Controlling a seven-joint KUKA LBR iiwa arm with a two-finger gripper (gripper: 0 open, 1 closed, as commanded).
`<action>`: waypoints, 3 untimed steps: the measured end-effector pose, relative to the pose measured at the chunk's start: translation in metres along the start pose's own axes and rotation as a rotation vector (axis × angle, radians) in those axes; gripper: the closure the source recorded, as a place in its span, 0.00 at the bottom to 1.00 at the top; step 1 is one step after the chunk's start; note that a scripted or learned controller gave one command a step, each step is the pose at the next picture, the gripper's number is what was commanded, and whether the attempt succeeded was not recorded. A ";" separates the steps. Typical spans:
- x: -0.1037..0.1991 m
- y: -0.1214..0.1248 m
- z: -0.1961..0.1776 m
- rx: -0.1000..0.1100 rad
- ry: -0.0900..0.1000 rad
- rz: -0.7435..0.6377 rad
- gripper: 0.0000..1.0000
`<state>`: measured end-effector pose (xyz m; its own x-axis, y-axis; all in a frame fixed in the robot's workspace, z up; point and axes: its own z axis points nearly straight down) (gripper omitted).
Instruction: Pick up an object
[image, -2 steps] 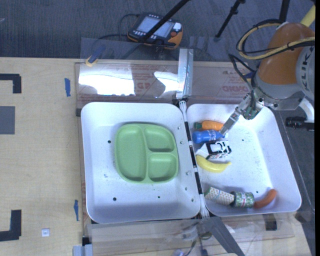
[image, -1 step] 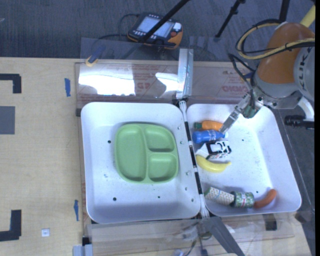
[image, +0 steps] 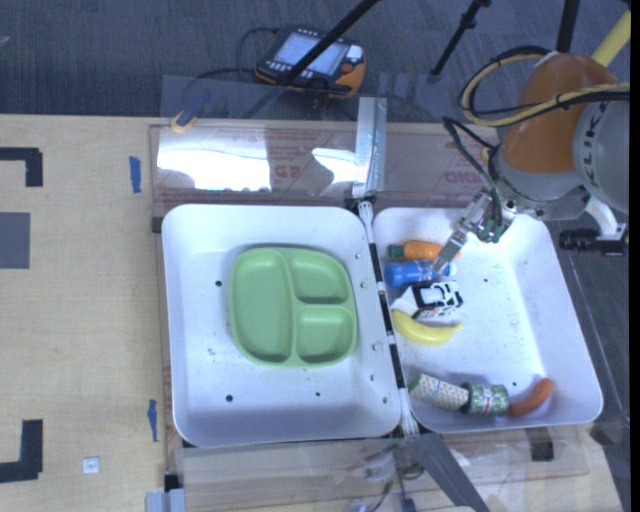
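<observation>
Clutter along the near wall of the right-hand shallow white bin comes first: a crumpled green-and-cream printed wrapper or tube lying on its side, touching a small reddish-orange sausage-shaped toy at its right end. Both lie well apart from the pincer and out of its way.

Farther in sits a yellow plastic banana, long axis running left to right, and touching its upper edge a small black-and-white blocky toy. Just beyond that is a blue plastic cylinder-like piece, and behind it an orange carrot-shaped toy.

The two-finger gripper slants down from the upper right, its tip right at the blue piece's right end, between the orange toy and the black-and-white one. Whether its tip is spread or closed cannot be told. The likeliest target is the blue piece, lying just left of the tip with its long axis roughly left to right; the crowding neighbours on both sides could get nudged.

The left-hand white bin holds a pale green three-compartment plate.
</observation>
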<state>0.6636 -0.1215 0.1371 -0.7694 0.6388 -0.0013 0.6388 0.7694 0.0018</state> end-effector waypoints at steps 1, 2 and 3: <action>0.011 -0.045 -0.081 -0.001 -0.003 -0.108 0.00; 0.005 -0.024 0.021 -0.012 -0.021 -0.031 0.00; -0.037 -0.067 -0.005 -0.001 -0.003 0.053 0.00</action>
<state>0.6495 -0.1968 0.1421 -0.7348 0.6783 -0.0044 0.6783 0.7348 0.0027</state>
